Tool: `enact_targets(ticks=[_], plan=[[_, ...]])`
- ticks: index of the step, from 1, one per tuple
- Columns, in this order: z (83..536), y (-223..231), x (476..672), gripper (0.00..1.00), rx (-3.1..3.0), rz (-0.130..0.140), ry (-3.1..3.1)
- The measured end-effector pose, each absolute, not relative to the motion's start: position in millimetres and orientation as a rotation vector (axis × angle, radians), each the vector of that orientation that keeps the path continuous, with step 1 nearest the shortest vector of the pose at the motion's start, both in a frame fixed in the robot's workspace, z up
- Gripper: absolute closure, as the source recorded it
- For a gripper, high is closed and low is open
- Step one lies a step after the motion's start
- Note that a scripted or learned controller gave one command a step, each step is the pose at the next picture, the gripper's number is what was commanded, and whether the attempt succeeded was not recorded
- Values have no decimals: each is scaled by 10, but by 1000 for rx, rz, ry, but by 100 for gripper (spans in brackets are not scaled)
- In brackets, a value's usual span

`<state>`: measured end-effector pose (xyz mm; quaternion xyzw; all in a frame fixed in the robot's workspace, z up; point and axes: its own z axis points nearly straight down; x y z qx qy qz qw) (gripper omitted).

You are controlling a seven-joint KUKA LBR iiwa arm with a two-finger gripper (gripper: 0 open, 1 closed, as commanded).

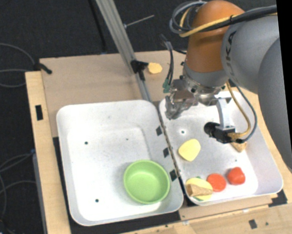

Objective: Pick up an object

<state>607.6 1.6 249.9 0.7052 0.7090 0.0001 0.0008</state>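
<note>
Grey and orange, the arm is hanging over the right-hand bin (269, 179), its gripper (173, 108) poised near that bin's far left corner, above bare floor. Whether the gripper is spread or closed cannot be told, and no object is seen in its grasp. Judged from this, the approach step is in hand: nothing is being lifted yet. The nearest candidate, a yellow piece (189, 150), is lying toward the bin's left wall, nearer the front than the gripper; its long axis is running obliquely, from near-left to far-right. The next move calls for travelling toward the front edge, then descending with the grip set across that axis. Two red pieces (226, 179) are sitting along the front edge.
</note>
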Motion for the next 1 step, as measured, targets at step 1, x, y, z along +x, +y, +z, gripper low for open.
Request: enact_targets(ticks=[1], plan=[[2570,521,6170,100,2212,4,2230]])
